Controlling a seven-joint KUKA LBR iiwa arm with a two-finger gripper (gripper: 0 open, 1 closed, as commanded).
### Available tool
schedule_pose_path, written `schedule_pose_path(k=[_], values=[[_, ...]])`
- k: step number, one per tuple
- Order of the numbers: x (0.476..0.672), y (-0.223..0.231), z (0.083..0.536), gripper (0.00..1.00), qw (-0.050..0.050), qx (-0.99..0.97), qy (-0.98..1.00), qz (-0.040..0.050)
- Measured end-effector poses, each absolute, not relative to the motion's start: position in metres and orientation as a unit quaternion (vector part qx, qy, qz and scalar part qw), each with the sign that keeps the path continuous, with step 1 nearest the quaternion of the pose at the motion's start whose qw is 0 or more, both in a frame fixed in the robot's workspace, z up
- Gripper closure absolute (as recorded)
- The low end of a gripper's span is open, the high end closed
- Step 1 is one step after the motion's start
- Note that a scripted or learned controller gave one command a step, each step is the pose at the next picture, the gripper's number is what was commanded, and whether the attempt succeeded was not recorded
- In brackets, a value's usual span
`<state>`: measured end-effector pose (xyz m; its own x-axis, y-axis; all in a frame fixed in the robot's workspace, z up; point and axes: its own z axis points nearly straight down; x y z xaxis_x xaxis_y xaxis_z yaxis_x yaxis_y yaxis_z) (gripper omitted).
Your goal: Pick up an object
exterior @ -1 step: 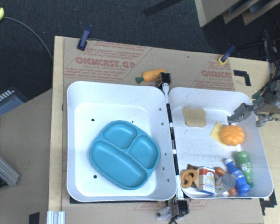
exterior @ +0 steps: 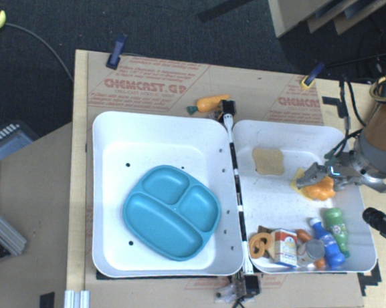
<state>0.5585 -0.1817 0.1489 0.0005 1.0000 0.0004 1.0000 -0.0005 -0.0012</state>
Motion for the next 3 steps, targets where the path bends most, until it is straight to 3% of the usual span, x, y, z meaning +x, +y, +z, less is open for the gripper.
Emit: schedule_pose_path(k=[1,2,3], values=[[0.569,-0.194,0.084,0.0,0.001,-0.707,-0.707,0.0004],[0.516,-0.217,0.084,0.0,0.002,-0.707,-0.707,-0.0004],[0.479,-0.221,0.084,0.0,0.003,-0.706,-0.708,-0.0014]])
